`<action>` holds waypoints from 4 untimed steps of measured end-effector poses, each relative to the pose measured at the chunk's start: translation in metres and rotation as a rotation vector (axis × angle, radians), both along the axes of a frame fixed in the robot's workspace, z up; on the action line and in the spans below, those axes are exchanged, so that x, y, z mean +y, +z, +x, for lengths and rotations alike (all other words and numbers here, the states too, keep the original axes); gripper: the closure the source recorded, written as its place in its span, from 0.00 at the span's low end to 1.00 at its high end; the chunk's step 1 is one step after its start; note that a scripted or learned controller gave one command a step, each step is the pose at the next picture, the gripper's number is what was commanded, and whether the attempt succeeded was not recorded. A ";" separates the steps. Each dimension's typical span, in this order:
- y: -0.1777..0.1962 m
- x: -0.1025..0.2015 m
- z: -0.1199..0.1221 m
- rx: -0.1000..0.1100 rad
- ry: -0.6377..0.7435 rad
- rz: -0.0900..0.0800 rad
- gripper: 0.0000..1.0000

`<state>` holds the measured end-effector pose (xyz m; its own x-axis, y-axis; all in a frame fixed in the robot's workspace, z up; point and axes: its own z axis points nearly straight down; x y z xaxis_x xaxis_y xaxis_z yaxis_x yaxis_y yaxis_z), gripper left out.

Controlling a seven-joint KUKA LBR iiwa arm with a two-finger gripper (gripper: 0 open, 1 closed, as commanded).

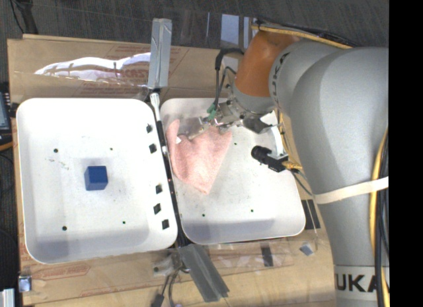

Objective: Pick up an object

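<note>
The pink cloth (198, 155) is the thing to steer by here. It lies in the right bin (264, 213), spread over that bin's left half, hard against the divider (160, 167) where the two bins meet. Its upper part is broad and a little rumpled, and it narrows to a rough point towards the near edge of the bin.

The gripper (193, 129) is down at the upper edge of the cloth, right at its top left corner, and seems to touch the fabric there. From where I stand the metal parts blur into the folds, so I cannot tell whether it is closed on the cloth or merely resting above it. Behind it, up and to the right of the cloth, comes the wrist with its orange band (254, 64), and then the thick grey arm (337, 127), which fills the space to the right of the cloth. A small black part (268, 158) hangs under the wrist, just right of the cloth, over the white floor of the bin.

Well to the left of the cloth, across the divider, a small blue cube (96, 177) sits alone near the middle of the left bin (39, 233). Both bins rest on a table (86, 67) covered in brown cardboard, which shows above the cloth and beyond the bins.
</note>
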<state>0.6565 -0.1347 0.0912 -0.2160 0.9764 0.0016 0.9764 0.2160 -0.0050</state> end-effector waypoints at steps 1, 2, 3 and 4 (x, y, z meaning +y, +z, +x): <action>0.000 -0.012 -0.002 -0.001 0.008 0.000 0.00; 0.000 0.035 0.000 0.000 0.091 0.000 0.00; 0.000 0.035 0.000 -0.001 0.091 0.000 0.00; 0.000 0.035 0.000 -0.001 0.091 0.000 0.00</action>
<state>0.6563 -0.0995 0.0912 -0.3037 0.9528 0.0014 0.9527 0.3037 -0.0045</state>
